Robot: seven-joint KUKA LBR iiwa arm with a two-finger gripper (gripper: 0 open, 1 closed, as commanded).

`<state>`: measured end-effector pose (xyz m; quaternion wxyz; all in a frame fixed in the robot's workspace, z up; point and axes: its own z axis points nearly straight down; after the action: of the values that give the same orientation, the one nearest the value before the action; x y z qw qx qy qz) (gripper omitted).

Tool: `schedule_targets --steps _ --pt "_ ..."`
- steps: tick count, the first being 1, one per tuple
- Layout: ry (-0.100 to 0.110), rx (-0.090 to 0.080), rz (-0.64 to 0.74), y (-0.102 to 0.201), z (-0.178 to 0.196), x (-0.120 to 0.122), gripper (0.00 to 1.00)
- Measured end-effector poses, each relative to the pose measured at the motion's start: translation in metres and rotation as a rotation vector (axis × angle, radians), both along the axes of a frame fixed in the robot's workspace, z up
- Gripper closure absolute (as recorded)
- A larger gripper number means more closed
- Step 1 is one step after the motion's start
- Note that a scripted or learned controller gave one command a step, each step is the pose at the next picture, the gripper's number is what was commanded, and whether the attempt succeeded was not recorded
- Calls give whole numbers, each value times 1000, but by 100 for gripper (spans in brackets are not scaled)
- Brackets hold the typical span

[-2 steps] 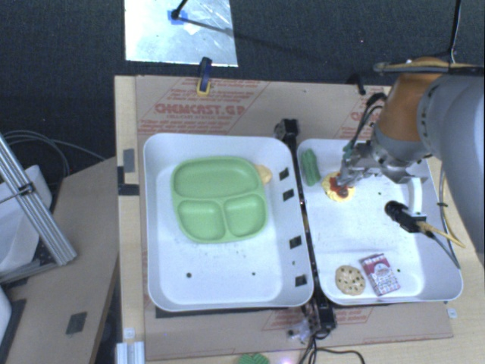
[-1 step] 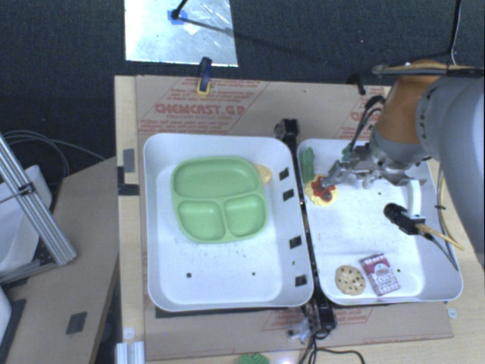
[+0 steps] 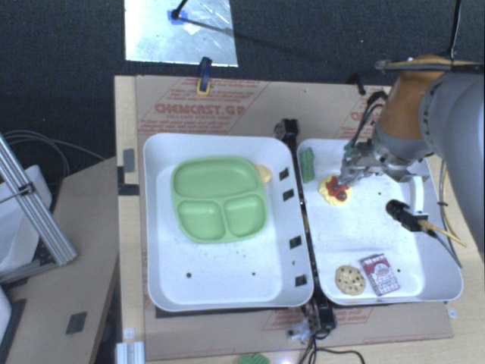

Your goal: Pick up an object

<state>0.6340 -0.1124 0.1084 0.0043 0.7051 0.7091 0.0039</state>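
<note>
Camera view, gripper [image 3: 347, 174] over yellow-red toy [image 3: 334, 190], mid right bin [image 3: 447, 279]

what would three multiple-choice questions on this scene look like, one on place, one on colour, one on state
1. Where is the cookie? A left bin B right bin, near corner C on the tray
2. What colour is the tray? A green B blue C red
3. How does the gripper stand? A above the left bin B outside both bins C low over the yellow and red toy

1 B: it lies beside the red packet in the right bin.
2 A: the divided tray is pale green.
3 C: its tip is right at that toy.
</note>
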Motion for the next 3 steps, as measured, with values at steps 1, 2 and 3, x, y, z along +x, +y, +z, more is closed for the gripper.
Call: schedule_targets --steps 1,2,3 --pt "1 0 1 0 -1 0 0" --pt "4 0 -7 -63 -21 14 0" --pt "7 2 -4 -94 -21 37 0"
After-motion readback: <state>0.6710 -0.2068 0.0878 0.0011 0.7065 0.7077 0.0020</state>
